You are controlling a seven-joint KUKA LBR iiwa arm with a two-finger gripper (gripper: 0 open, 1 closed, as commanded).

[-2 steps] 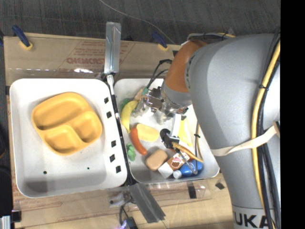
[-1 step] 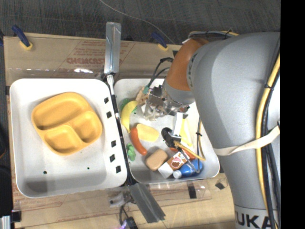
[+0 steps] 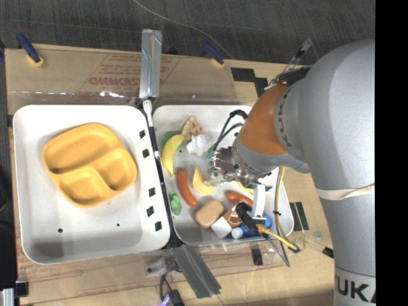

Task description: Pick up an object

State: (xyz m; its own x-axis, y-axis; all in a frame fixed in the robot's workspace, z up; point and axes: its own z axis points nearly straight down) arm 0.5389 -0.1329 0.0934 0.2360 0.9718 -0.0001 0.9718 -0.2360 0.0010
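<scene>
Contents of right bin (image 3: 167,116), toy food items, loose and crowded:
- Banana (image 3: 171,153), yellow, curved, at the bin's left side, just beside the divider between bins.
- Green piece (image 3: 167,136) touching the banana's upper end; kind unclear.
- Sausage (image 3: 186,188), orange-red, elongated, lying at a slant below the banana.
- Small green item (image 3: 174,202) against the left wall, near the sausage's lower end.
- Bread-like piece (image 3: 208,213), tan, rounded, near the bin's front wall.
- Yellow wedge (image 3: 203,184) between the sausage and the pincer.
- Tan cracker-like piece (image 3: 190,127) toward the back wall, with a white crumpled item (image 3: 197,145) just below it.
- Red-orange piece (image 3: 238,197) and several small mixed items, blue and white among them, in the front right corner; partly hidden by the arm.

Pincer (image 3: 224,166): low over the middle of the right bin, beside the yellow wedge; whether its fingers are spread or closed cannot be told, and no item is seen between them.

Arm (image 3: 331,107): grey with orange band, reaching in from the right over the bin's right half.

Left bin (image 3: 25,171): holds one yellow divided tray (image 3: 89,163), three compartments, lying at a slant.

Worktop (image 3: 76,69): brown board beneath both bins.
</scene>
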